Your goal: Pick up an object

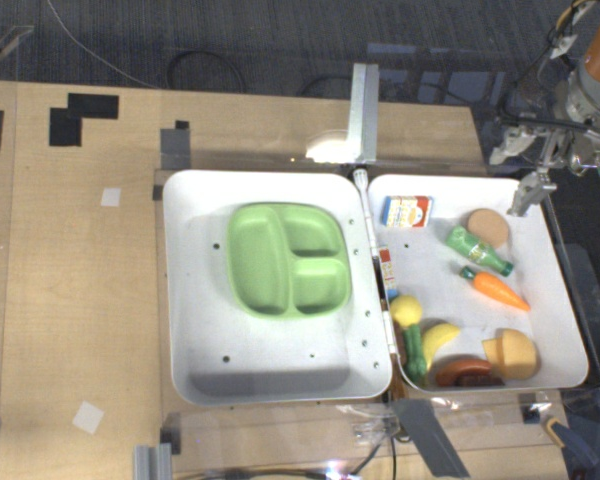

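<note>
Toys crowd the right bin [570, 298]: a bottle [478, 250], bun [489, 226] and carrot [500, 288] lie just left of and nearer than the claw [533, 190], which hangs at the bin's far right rim. Whether it is open cannot be told; nothing shows between its tips.

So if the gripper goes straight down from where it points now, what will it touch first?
Probably the right bin's far right rim or the bare floor beside it; the gripper hangs over that corner. The bread roll lies nearby, but depth is unclear.
</note>
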Tool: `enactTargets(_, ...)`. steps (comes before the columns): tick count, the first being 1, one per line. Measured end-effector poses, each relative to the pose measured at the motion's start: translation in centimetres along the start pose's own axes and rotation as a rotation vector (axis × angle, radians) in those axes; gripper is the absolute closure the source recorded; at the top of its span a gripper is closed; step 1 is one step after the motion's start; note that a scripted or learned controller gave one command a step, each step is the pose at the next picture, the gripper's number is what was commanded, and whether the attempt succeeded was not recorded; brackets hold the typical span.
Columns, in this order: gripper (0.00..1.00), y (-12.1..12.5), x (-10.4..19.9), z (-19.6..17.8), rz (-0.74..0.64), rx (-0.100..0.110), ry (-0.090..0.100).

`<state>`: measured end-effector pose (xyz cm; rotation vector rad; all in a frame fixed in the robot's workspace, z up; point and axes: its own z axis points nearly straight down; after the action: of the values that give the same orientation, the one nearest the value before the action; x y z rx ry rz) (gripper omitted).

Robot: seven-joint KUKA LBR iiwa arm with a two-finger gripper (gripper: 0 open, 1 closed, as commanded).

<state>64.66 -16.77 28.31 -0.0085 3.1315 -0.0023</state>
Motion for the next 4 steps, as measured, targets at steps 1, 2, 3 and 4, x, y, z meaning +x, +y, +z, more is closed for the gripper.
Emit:
enactTargets(1,0.0,0.4,3.0,12.7,0.154,-0.002,0.012)
enactTargets(2,0.0,-0.5,7.7,19.3,0.172,0.001,-0.005)
enactTargets(3,0.0,-1.3,10.5,19.2,0.07,0.002,-0.006)
enactTargets(4,0.0,2.2,13.7,19.0,-0.083,0.004,-0.011)
